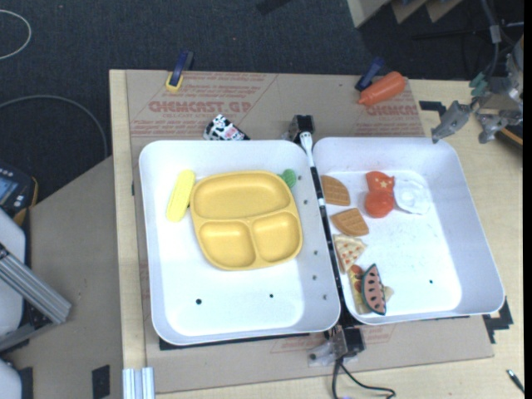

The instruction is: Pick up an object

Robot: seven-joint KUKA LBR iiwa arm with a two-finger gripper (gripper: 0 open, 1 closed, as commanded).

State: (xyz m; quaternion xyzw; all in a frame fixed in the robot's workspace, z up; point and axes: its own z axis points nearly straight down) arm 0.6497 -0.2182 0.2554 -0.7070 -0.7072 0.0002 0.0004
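Red tomato [379, 194] lies in the right bin [465, 248], touching a white lid [411, 195]; bread slices [342, 206], a pizza wedge [349, 249] and a watermelon slice [371, 289] sit along that bin's left side; the gripper [465, 119] hovers beyond its far right corner, jaws spread, pinching nothing; a yellow tray [245, 219] rests in the left bin [233, 314].

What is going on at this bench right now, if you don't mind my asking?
A robot arm is set to pick up an object from two white bins. Its claw hangs over the bench past the right bin's far corner, with nothing between its fingers. The left bin holds a yellow tray and a yellow piece. The right bin holds toy foods: a tomato, bread pieces, a watermelon slice. Nothing is picked yet.
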